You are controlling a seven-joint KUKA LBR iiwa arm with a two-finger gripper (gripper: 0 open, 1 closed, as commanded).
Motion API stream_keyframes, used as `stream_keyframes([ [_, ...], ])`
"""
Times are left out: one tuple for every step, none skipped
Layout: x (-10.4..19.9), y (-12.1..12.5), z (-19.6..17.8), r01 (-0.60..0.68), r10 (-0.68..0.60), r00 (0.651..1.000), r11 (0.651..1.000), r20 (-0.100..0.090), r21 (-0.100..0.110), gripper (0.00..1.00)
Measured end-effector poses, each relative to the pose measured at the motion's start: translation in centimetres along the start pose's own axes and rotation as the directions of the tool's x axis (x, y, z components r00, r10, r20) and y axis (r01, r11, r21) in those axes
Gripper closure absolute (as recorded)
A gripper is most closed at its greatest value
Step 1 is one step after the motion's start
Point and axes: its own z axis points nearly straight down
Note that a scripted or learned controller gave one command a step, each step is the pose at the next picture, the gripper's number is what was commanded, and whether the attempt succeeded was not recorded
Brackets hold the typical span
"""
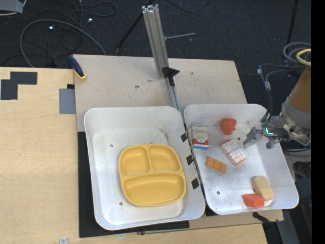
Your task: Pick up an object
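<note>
Left bin (101, 131): yellow divided tray (152, 175), bare floor all around. Right bin (284, 182): milk carton (199, 137), orange waffle (216, 164), red-patterned box (233, 152), red cup (228, 125), with the gripper (252, 136) just right of the box, its finger state indiscernible; bread roll (263, 188) near front rim.

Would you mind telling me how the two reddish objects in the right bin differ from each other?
The upper red object looks rounded and stands alone near the bin's far side; the lower red block looks flatter and more angular. The upper one is apart from its neighbours, while the lower one touches a tan bread-like piece near the bin's near corner. Both are small, reddish, and lie in the right bin.
</note>
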Motion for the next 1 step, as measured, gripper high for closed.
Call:
stream_keyframes([
  [-0.01, 0.06, -0.10, 0.000, 0.000, 1.000, 1.000, 0.001, -0.002, 0.00],
])
